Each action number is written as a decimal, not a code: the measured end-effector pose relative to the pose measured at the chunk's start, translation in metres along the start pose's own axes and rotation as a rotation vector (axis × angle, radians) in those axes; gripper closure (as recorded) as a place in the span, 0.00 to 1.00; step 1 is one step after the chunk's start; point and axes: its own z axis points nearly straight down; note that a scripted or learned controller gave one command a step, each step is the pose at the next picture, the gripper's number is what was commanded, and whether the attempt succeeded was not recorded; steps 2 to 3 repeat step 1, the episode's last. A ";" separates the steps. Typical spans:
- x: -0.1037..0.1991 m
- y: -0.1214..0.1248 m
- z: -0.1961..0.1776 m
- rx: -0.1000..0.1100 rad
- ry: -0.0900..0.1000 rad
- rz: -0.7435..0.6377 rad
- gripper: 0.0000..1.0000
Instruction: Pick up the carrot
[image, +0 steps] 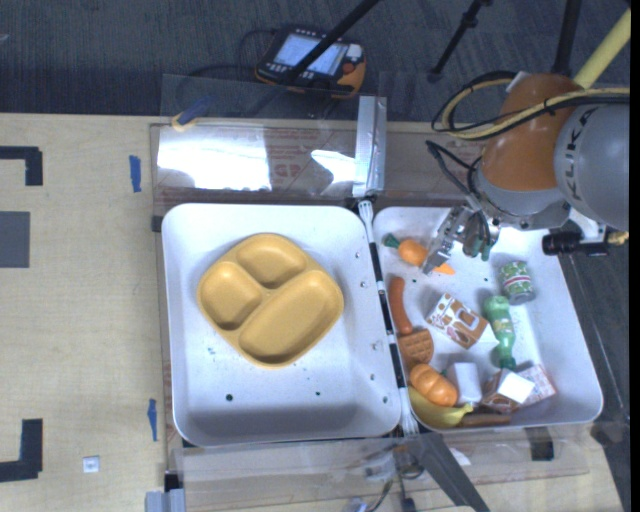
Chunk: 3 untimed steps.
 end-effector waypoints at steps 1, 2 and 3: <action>0.023 0.027 -0.115 0.007 0.003 0.443 1.00; 0.023 0.027 -0.115 0.007 0.003 0.443 1.00; 0.023 0.027 -0.115 0.007 0.003 0.443 1.00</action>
